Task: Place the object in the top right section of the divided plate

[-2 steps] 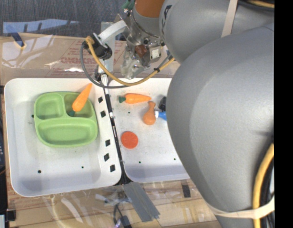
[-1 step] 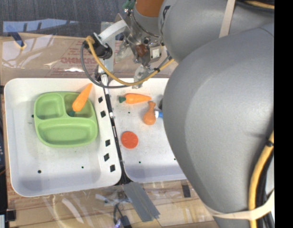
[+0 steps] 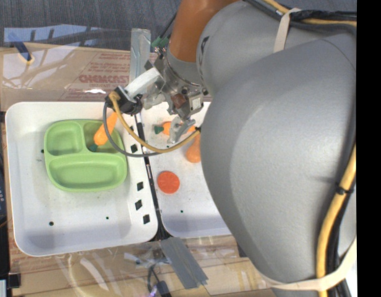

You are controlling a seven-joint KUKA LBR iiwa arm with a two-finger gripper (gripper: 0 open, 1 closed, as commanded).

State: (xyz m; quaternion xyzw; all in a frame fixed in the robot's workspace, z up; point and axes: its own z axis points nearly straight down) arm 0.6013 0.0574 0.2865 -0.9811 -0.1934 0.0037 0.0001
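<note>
A green divided plate (image 3: 85, 172) lies in the left bin (image 3: 29, 228). An orange carrot-shaped object (image 3: 102, 132) rests in the plate's top right section, leaning on its rim. My gripper (image 3: 177, 126) hangs over the top left part of the right bin (image 3: 184, 221), well to the right of the plate. A small orange piece with a green end (image 3: 166, 128) sits right by the gripper's tip; whether it is held cannot be made out.
In the right bin lie an orange round piece (image 3: 169, 182) and another orange object (image 3: 193, 151), partly under the arm. A yellow cable (image 3: 125, 138) loops from the wrist across the divide between the bins. The bulky grey arm (image 3: 277, 141) covers most of the right bin.
</note>
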